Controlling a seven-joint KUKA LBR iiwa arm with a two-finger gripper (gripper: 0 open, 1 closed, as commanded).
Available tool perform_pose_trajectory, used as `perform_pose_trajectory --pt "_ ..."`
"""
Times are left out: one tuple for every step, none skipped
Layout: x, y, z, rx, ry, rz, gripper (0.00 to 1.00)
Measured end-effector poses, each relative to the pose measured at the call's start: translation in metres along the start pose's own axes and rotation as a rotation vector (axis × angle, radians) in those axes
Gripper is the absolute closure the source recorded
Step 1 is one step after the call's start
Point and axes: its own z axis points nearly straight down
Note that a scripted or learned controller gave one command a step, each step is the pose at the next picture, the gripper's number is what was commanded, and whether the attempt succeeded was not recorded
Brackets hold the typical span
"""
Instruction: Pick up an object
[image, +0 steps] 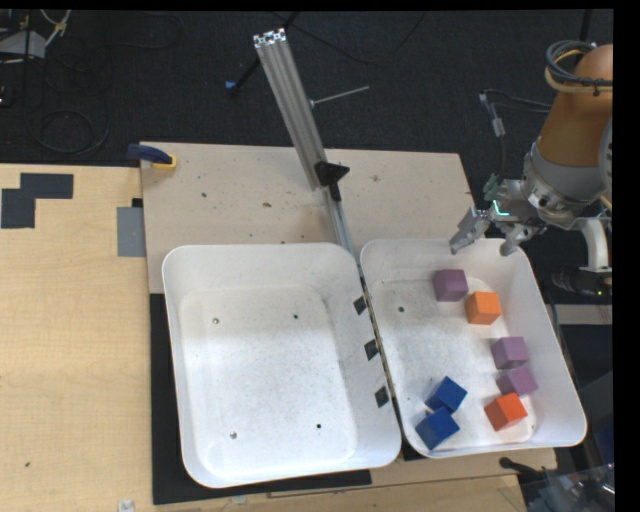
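Observation:
The right bin (415, 270) holds several small blocks. A purple block (450, 285) lies near its far side, with an orange block (483, 307) just to its right. Two more purple blocks (510, 352) sit along the right wall, above a red-orange block (506, 411). Two blue blocks (441, 410) rest near the front. My gripper (492, 234) hovers over the bin's far right corner, above and to the right of the far purple block. Its fingers are spread open with nothing between them.
The left bin (190, 300) stands beside the right one, with black clips on the shared wall. A slanted aluminium bar (296, 110) rises behind the bins. A blue and yellow clamp (152, 156) lies at the bench's far left corner.

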Motion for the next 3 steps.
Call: perform_pose_trajectory --pt "0.000 0.001 -0.002 -0.003 -0.002 -0.003 0.00" --pt "0.002 0.003 0.042 0.000 -0.001 -0.004 0.00" --pt "0.007 0.000 0.105 0.002 0.000 -0.005 0.00"
